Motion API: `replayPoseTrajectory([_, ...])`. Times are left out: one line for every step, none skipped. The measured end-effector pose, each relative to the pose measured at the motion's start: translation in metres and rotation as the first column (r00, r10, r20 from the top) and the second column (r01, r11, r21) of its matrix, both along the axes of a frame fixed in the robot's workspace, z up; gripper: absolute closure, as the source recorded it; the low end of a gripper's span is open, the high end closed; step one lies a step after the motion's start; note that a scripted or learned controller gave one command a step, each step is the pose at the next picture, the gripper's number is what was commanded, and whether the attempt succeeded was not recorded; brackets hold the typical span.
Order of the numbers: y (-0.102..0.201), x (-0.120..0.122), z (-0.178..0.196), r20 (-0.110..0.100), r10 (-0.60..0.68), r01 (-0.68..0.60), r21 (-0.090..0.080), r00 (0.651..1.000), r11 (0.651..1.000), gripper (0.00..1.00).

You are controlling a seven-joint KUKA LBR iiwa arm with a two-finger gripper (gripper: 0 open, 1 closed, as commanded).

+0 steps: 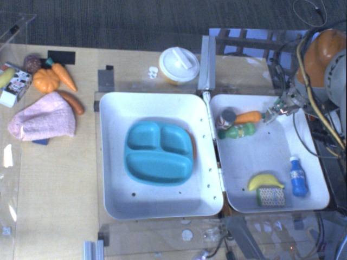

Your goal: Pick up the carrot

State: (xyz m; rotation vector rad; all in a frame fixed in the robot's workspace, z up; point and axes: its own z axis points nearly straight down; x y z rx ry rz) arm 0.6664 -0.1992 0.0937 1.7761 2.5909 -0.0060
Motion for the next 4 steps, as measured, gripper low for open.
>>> replayPoseTrajectory([0.027,0.005,0.17,0.006,-0.117,0.117,0.002,0.993,0.993,1.0])
replayPoseTrajectory([0.027,0.004,0.168,0.004,-0.117,0.117,0.002,0.993,0.993,0.0])
replayPoseTrajectory([0.067,0.003,0.078,0.001,-0.01,0.01,0.004,1.0,1.0,0.0])
replayPoseTrajectory([0.069,-0.017,0.012,0.005,0.132,-0.132,0.003,0.991,0.991,0.0])
